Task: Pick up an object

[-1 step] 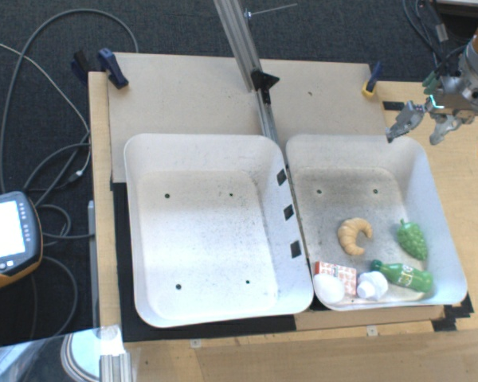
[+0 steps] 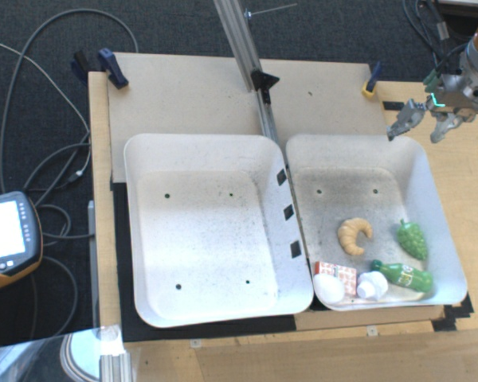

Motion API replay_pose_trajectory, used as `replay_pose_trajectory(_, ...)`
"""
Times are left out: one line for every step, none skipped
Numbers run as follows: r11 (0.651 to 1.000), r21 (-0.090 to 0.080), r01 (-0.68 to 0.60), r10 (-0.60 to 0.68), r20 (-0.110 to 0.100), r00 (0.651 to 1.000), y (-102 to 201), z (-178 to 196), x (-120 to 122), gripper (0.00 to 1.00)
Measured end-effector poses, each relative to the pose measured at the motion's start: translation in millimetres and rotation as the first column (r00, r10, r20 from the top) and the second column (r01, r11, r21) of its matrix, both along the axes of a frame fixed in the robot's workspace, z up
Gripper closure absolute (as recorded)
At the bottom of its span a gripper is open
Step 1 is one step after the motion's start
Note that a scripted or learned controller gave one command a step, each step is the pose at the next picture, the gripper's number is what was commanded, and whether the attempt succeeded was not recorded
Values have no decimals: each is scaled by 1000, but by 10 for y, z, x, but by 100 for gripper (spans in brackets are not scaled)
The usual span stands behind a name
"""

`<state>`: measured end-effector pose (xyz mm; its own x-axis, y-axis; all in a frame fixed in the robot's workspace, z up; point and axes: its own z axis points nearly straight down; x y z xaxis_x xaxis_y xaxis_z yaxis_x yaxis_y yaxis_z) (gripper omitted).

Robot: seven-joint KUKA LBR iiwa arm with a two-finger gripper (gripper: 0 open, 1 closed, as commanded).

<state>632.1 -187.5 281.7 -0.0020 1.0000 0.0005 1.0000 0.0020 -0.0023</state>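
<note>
With our end effector (image 2: 424,123) spread wide and empty, we judge the croissant (image 2: 355,235) light, rigid, best pinched mid-curve.

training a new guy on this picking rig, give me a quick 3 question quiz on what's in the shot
1. True or false: the croissant lies in the left bin.
2. Which item lies nearest the croissant? A) green grapes B) blue clamp C) handheld screen
3. Fill in: the gripper hangs with its fingers spread above the far ____ corner of the right bin.

Key
1. False. It lies in the right bin.
2. A. The grapes lie just right of it, near the green bottle.
3. Right. Nothing sits between its fingers.
</note>
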Motion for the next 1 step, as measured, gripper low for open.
replay_pose_trajectory(1000, 1, 1, -1, -4, 1000, 64, -482, -79, 0)
